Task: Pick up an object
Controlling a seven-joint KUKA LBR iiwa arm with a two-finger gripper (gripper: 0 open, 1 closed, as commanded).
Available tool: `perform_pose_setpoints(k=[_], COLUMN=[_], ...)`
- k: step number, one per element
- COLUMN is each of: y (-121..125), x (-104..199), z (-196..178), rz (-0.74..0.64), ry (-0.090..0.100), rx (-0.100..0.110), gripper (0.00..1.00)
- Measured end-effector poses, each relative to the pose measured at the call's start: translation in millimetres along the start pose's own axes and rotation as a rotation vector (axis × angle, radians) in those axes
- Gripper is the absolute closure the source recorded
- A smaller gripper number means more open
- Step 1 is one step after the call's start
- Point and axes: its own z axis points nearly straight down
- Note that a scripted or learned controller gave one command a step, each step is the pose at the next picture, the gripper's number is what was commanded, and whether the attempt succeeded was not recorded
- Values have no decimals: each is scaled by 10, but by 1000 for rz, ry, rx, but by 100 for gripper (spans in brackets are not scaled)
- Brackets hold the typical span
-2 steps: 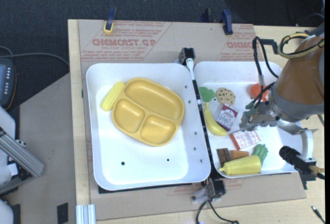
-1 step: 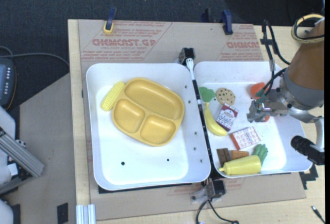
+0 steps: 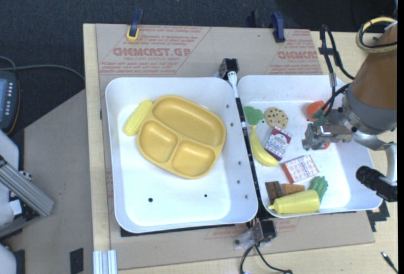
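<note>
Tool point(image 3: 317, 137) over right bin point(image 3: 297, 86), finger state unclear. Just left: snack packet point(image 3: 278, 140), cookie point(image 3: 276, 117), banana point(image 3: 261, 149). Well left: yellow tray point(image 3: 181, 136), corn point(image 3: 137, 117).

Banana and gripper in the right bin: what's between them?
In the camera view, a small red-and-white packet lies between the banana and the gripper, beside the banana; from the packet to the gripper the right bin floor is bare.
</note>
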Motion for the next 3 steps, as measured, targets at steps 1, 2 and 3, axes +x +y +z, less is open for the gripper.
perform_pose_setpoints(k=[1,2,3], y=[327,358,303], x=[462,275,297], z=[18,19,-93], rz=[-5,2,0], ry=[1,0,0], rx=[-1,0,-1], gripper=[100,100,100])
